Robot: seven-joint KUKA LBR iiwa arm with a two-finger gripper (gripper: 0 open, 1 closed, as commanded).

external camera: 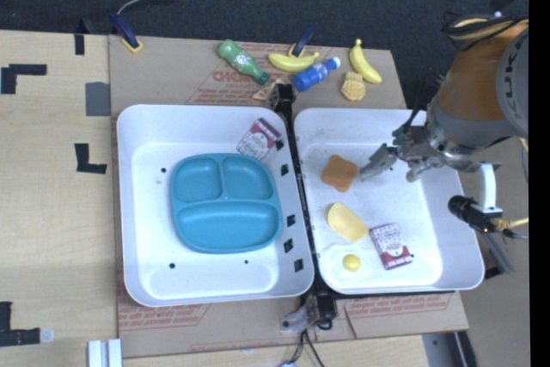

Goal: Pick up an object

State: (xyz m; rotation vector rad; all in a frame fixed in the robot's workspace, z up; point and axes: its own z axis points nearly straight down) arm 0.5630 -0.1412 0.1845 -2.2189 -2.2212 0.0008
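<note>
You've got the gripper (pixel 391 166) over the right bin (pixel 447 266), fingers spread w/ nothing between them; one grey finger (pixel 375 162) points at the brown bread-like piece (pixel 339 173) and stops just short of it, the other sits further right. Taking that brown piece as your landmark: it lies in the right bin's upper-left part, near the divider btwn the bins. Just below it you see a pale yellow lump (pixel 346 222), and below that a small yellow ball (pixel 351 262). Below-right of the brown piece, beside the lump, lies a small red-and-white carton (pixel 390 246), flat and tilted. Left of the brown piece, across the divider, the left bin (pixel 142 185) holds a blue sectioned plate (pixel 226 202), w/ a second small red-and-white carton (pixel 259 139) at the plate's upper right. Above the brown piece, outside the bins on the cardboard (pixel 172 73), you see a green bottle (pixel 242 61), a banana (pixel 293 61), a blue bottle (pixel 314 74), another banana (pixel 365 64) and a yellow corn-like piece (pixel 352 86). Grey arm w/ orange band (pixel 481 77) is up-right of the brown piece.
</note>
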